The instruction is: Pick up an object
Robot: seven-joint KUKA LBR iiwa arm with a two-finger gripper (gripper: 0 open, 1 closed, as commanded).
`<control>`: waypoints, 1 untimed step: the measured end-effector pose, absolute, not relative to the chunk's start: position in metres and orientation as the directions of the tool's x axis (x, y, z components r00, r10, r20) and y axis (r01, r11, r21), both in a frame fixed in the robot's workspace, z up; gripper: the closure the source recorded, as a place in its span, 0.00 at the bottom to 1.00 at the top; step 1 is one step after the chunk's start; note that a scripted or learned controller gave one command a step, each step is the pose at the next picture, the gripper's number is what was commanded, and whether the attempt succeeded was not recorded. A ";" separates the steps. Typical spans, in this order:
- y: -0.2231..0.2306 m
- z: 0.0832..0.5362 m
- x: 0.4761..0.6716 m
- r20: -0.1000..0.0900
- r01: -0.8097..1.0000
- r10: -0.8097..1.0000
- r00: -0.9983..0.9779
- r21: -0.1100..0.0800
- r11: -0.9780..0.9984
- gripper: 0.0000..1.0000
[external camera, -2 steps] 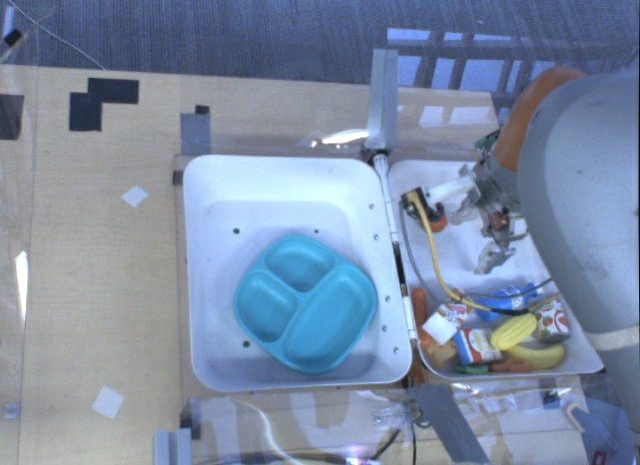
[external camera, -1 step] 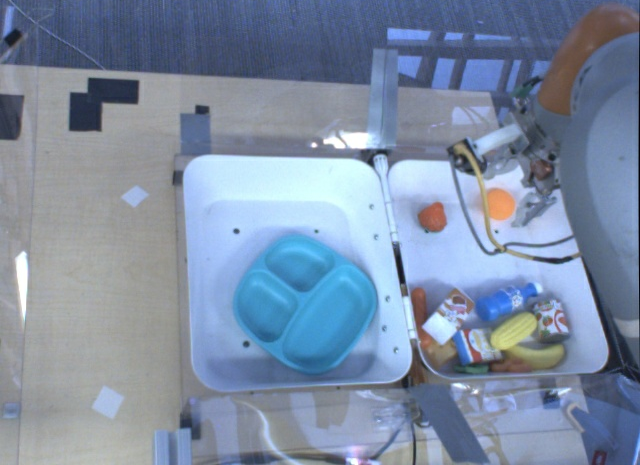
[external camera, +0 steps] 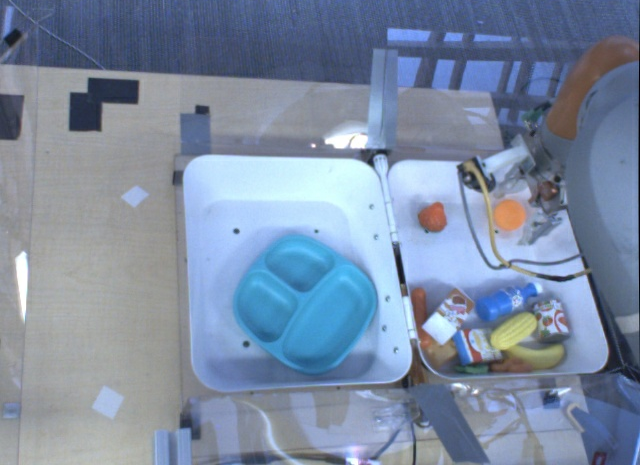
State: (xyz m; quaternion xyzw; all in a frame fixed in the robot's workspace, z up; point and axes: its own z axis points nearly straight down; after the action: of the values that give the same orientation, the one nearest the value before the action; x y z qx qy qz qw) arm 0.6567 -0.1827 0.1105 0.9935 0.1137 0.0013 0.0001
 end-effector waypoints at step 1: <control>-0.182 0.092 0.590 0.003 0.215 0.215 0.977 -0.001 -0.977 0.00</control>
State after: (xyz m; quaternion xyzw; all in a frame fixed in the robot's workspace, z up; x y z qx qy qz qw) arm 0.5895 -0.1815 0.0922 0.9941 0.1084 0.0014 -0.0005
